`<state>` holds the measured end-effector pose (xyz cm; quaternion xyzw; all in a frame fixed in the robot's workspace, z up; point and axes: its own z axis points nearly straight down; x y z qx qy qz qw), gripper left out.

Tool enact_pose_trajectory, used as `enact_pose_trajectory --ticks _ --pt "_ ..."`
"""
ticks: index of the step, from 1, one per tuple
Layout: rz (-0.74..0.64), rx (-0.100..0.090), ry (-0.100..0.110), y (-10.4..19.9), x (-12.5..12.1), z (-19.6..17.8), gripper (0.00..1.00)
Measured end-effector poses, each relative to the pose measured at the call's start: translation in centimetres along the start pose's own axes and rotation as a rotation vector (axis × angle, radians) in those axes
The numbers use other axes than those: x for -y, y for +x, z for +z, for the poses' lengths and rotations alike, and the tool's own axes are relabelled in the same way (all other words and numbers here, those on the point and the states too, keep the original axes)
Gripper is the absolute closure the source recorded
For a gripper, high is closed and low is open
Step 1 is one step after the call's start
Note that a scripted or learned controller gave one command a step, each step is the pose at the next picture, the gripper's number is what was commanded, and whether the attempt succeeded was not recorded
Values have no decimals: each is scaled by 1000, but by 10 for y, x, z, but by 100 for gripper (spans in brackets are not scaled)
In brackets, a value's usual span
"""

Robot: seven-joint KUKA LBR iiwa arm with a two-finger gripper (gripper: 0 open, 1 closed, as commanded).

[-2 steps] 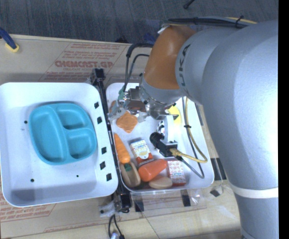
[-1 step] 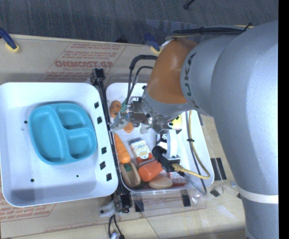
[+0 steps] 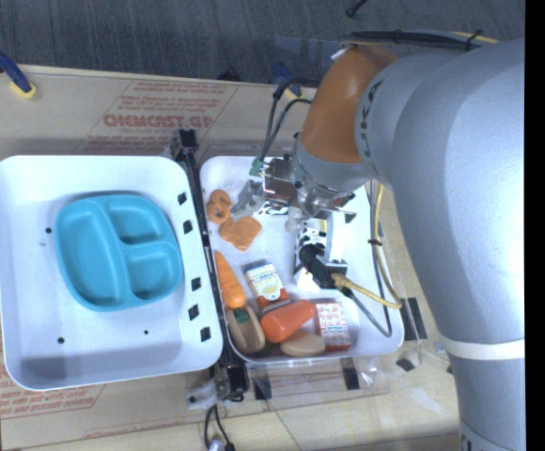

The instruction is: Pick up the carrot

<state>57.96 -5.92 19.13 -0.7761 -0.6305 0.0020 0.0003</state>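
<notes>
Where the right bin [image 3: 385, 319] met the left bin [image 3: 9, 252], the carrot [image 3: 229, 280] lay along the right bin's 9 o'clock wall, thick end toward 6 o'clock, untouched. At its 3 o'clock sat a small juice carton [image 3: 266, 282]; at 5 o'clock an orange-red sausage-shaped toy [image 3: 287, 319], with a printed box [image 3: 332, 321] just beyond. Toward 12 o'clock from the carrot lay two tan pastry-like pieces [image 3: 233, 224]. The gripper [image 3: 274, 184] hung over the bin's 12 o'clock end, well apart from the carrot. The fingers were lost among wrist hardware and cables; open or closed, I could not tell. The left bin held a blue divided tray [image 3: 119, 249]. Both bins rested on printed cardboard [image 3: 150, 111], held by a blue clamp [image 3: 14, 75] at 10 o'clock; dark carpet [image 3: 160, 17] lay beyond.
</notes>
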Motion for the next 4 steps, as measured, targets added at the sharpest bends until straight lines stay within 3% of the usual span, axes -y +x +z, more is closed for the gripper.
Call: enact_pose_trajectory --ticks 1,2,3,4 --pt "57 -2 4 28 41 1 0" --pt "-27 -3 4 33 57 1 0" --pt "130 0 0 -6 -13 0 0" --pt "150 -3 5 35 46 1 0"
